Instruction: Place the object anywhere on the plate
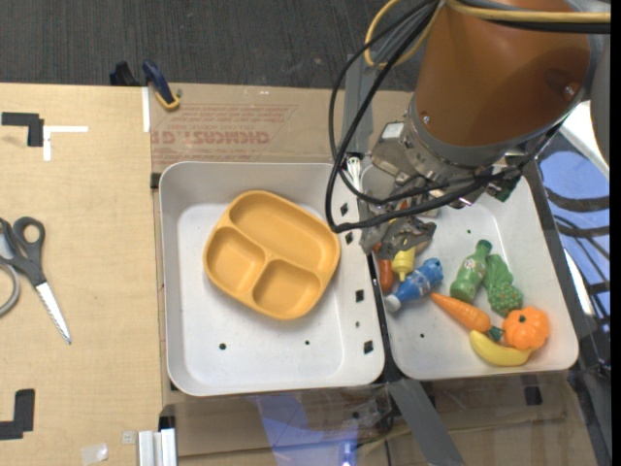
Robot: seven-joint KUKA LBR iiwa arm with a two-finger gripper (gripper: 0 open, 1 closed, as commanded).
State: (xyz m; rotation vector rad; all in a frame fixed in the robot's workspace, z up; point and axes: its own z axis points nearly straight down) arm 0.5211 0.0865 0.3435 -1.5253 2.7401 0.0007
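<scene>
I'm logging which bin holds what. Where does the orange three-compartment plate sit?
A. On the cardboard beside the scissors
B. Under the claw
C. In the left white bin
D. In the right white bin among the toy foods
C: the orange three-compartment plate lies in the left white bin, apart from the toy foods in the right white bin.

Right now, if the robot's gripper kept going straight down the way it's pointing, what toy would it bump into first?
Probably the small red and yellow toy right under the gripper, beside the blue bottle in the right bin. Depth is hard to judge from above, so it may already be touching.
</scene>
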